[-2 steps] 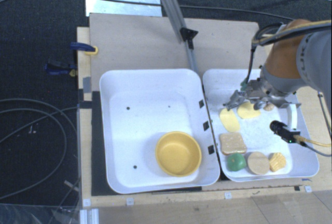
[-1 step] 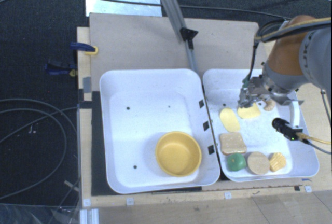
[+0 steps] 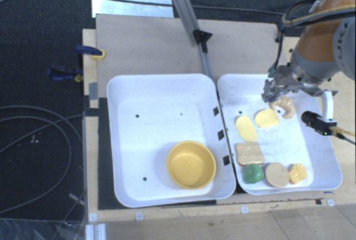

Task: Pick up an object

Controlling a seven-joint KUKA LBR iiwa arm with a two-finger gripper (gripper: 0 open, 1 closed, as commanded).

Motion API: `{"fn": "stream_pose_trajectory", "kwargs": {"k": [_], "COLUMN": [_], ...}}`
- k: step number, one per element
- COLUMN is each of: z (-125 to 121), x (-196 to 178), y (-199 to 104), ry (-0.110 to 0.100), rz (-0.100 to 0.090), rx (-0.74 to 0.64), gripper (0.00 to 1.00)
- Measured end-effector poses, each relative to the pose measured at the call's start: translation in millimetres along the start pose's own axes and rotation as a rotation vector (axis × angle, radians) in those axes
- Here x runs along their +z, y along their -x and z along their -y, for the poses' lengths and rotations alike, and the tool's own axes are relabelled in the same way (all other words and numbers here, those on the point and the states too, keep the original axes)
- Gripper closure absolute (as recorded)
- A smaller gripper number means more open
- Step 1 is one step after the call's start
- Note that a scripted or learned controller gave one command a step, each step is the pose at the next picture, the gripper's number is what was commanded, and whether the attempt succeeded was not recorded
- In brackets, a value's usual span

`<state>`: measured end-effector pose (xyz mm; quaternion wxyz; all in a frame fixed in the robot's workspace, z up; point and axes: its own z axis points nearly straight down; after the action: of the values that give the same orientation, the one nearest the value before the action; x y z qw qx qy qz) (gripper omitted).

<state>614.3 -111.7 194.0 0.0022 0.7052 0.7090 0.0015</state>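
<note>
White bins, two, shallow, side by side on a tan surface. Left bin: one yellow bowl, upright, near the front right corner. Right bin: seven small food items. Back row: a tan croissant, curved, and a round yellow chip just beside it on the left. Middle: a pale yellow oval piece, long axis running front to back with a slight tilt. Front: a slice of toast, a green round item, a tan round cookie, a ridged yellow piece.

Gripper: at the back of the right bin, hanging from the grey-and-orange arm. The croissant lies just in front and slightly right of it, touching or nearly so; it is judged the likeliest pick. Its curve opens toward the front of the bin.

Hard to make out: the state of the jaws cannot be told, since the wrist body covers them. Nothing is seen held. The croissant's back edge is partly hidden under the gripper.
</note>
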Motion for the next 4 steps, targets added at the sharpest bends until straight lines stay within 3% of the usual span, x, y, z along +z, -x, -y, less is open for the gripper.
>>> {"fn": "stream_pose_trajectory", "kwargs": {"k": [1,4], "z": [-0.9,56.4], "x": [-9.2,-28.8], "y": [0.0,-147.7], "ry": [-0.003,-0.004], "rz": [-0.001,-0.003], "rx": [0.0,-0.006], "gripper": [1.0,1.0]}}
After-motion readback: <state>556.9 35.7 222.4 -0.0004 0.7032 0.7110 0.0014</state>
